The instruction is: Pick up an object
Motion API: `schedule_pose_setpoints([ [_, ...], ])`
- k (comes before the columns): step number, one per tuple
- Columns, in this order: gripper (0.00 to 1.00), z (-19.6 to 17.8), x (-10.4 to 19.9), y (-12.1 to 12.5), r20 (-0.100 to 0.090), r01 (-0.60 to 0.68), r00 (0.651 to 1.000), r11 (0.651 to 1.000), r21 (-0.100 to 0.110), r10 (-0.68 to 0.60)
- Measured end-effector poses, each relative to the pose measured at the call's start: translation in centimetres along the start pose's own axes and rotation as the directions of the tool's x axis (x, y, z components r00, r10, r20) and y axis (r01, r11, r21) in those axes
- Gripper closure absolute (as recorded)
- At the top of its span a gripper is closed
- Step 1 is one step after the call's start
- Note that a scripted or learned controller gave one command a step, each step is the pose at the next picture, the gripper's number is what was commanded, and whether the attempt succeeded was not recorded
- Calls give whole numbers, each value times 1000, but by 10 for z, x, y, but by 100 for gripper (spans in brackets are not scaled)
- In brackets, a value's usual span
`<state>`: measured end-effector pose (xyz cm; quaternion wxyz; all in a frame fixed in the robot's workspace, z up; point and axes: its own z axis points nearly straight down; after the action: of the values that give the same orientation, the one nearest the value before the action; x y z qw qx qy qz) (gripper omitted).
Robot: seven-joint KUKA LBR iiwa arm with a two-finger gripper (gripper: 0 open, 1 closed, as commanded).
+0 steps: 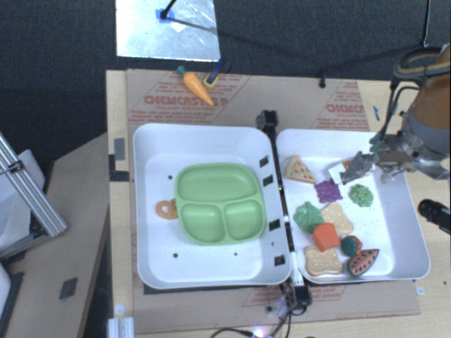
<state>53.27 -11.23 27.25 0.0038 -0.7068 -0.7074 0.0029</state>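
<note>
The light is even and quite bright. The white bins [211, 136] look nearly overexposed, with only soft shadows inside them. Above the bins, a metal sheet [168, 20] shows glare.

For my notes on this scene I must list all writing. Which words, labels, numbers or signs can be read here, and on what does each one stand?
"CHEMCAST", red print, on the brown sheet under the bins, at its upper left: the one readable word, though its last letters are blurred.
The same red print at the sheet's upper right, smaller lines under it: too blurred to read.
Red print on the sheet's front edge, below the bins: too small to read.
The green plate and the toy foods carry no visible text.
</note>
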Motion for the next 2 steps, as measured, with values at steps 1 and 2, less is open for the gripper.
schedule_pose_setpoints([
  [1,0,-6,0,2,2,2,1000,1000,-12,-2],
  [2,0,49,-8,-4,1,0,1000,1000,-7,0],
])
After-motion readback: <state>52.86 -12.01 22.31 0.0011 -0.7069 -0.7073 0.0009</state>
